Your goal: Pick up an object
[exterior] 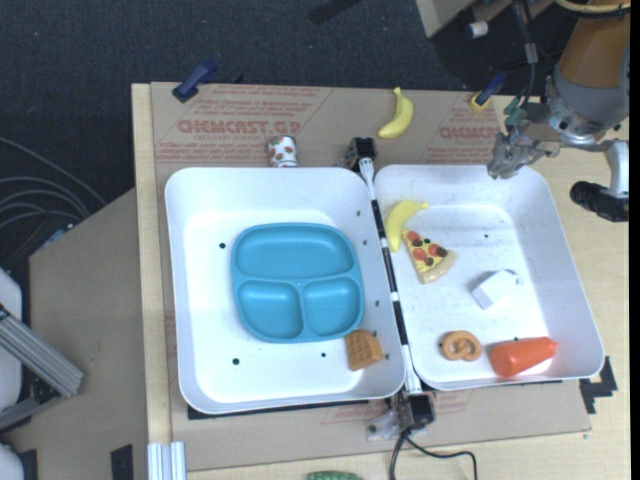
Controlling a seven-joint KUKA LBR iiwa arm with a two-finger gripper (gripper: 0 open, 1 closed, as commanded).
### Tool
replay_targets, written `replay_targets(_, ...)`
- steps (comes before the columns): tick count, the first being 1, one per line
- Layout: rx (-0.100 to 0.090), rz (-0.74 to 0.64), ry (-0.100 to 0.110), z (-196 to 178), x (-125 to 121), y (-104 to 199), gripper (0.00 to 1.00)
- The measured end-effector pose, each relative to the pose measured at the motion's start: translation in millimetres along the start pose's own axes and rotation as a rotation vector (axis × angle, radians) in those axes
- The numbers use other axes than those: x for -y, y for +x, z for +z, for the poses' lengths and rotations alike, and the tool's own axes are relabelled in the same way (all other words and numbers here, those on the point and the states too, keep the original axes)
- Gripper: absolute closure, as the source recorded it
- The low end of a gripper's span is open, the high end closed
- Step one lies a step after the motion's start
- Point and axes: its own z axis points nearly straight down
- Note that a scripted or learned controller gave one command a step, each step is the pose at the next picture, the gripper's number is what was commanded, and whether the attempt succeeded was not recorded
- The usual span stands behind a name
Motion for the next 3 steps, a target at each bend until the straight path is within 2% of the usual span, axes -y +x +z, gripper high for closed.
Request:
replay_targets(2, 0.003, -0.002, -0.003, -20, -1, 1, 1.00)
replay_targets(3, -0.002, -0.001, 0.000, -45, -1, 54, 1.00)
